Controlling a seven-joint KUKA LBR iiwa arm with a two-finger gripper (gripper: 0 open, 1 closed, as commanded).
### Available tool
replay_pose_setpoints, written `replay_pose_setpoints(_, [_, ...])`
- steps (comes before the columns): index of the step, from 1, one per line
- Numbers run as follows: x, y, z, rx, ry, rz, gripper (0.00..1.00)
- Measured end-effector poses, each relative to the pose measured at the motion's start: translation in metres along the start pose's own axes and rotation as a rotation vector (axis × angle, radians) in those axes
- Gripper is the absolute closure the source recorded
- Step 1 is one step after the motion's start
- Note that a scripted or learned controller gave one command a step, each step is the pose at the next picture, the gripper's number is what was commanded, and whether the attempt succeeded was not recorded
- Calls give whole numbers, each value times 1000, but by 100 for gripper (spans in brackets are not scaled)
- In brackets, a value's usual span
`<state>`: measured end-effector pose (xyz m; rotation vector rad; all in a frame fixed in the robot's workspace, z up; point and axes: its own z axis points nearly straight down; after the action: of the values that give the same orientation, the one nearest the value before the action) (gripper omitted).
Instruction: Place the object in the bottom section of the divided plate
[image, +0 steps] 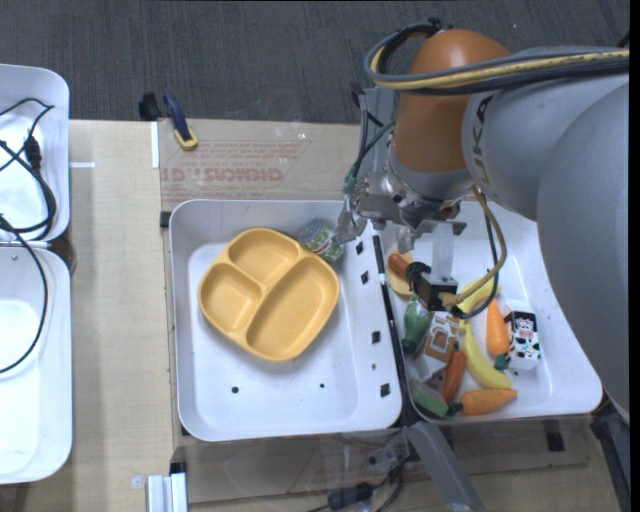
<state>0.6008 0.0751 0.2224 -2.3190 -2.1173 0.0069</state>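
At the far right corner of the left shallow white bin (200, 400), the end effector (346, 228) of the grey arm with the orange band (440, 100) hangs low over the bin floor. A small crumpled green and white object (320, 240) sits right at its tip, just beside the far right rim of the round yellow plastic divided plate (268, 292). Whether the end effector is clenched on this object or released cannot be told from this angle; the wrist body and cables hide the contact.

The divided plate lies flat in the middle of the left bin. It has two small sections on its far and left sides and one large section (297, 308) on its near right side. All three sections are bare yellow, and the green and white object is outside the plate, beyond its rim.

The right shallow white bin (560, 385) holds a heap of toy foods under the arm: a yellow banana (482, 366), orange carrots (497, 328), a black and white cow-patterned carton (522, 338) and a small orange and white box (440, 340). They lie touching or overlapping one another.

On the pale wooden desk (110, 300), beyond the left bin, lies a blue-handled clamp (180, 125).
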Motion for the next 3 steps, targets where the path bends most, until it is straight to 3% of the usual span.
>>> replay_pose_setpoints(3, [0,0,0,0,0,0,0])
